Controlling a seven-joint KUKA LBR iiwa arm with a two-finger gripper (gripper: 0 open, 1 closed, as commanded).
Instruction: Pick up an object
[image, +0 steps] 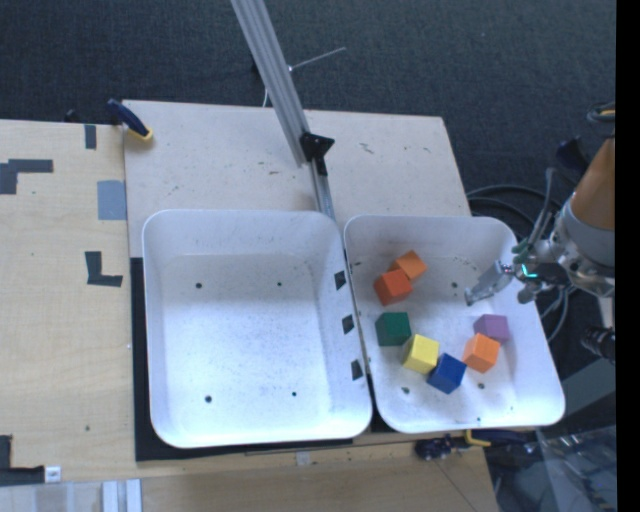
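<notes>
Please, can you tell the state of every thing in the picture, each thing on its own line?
gripper: above the right bin, holds no block.
right bin: holds seven blocks.
left bin: upright on the bench.
red block: touching the orange block.
green block: resting flat.
yellow block: touching the blue block.
purple block: beside another orange block.

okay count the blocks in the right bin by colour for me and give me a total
Orange: 2
Red-orange: 1
Green: 1
Yellow: 1
Blue: 1
Purple: 1
Total: 7 blocks
</notes>
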